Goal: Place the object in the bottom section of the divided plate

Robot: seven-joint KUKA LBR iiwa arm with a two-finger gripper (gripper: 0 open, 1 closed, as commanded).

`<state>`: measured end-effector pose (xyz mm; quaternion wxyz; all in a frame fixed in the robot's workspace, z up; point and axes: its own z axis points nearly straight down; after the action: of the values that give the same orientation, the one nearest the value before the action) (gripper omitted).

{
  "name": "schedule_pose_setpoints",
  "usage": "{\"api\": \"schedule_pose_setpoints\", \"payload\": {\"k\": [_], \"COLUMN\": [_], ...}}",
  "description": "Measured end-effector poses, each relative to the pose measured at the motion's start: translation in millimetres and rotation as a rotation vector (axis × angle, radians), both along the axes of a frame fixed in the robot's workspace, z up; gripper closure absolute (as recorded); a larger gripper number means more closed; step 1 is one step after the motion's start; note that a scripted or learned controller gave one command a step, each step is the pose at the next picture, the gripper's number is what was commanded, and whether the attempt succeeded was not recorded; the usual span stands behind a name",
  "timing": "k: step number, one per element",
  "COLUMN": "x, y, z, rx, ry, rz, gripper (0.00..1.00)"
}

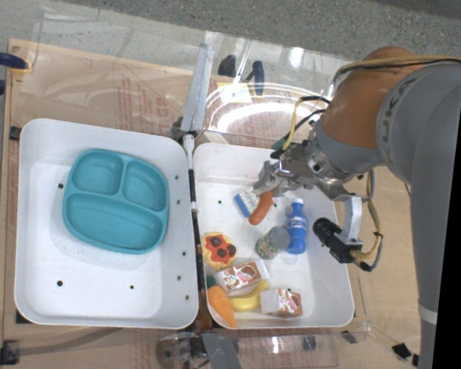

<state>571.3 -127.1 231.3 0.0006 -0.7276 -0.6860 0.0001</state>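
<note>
On your left, the white bin (37, 282) holds the blue divided plate (116, 201). Its bottom section (114, 224), the long one at 6 o'clock on the plate, has nothing in it yet.

Move right to the other white bin (329, 302). It is full of toys. At 6 o'clock in it lie a carrot (221, 306), a banana (245, 302) and two small snack packs (241, 277). A pizza slice (218, 248) sits just above them. Near the middle are a grey-green can (273, 242) and a blue bottle (297, 226).

The tool (268, 184) is low over the bin at about 11 o'clock. An orange hot dog (260, 208) hangs just under it, and a small blue and white pack (247, 200) touches the hot dog. You cannot tell if the tool is apart or together, or if it has the hot dog at all. The arm covers that spot.

What could go wrong? If the grip is weak, the hot dog may drop on the long trip to 9 o'clock. The small pack could get dragged along too. The hot dog could also land in one of the top sections.

The arm hides the bin's far right corner.
</note>
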Motion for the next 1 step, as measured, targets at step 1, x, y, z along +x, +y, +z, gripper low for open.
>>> {"api": "schedule_pose_setpoints", "payload": {"k": [1], "x": [-5.2], "y": [83.3], "z": [-44.5], "rx": [-0.001], "ry": [0.001], "rz": [-0.021], "gripper": [1.00]}}
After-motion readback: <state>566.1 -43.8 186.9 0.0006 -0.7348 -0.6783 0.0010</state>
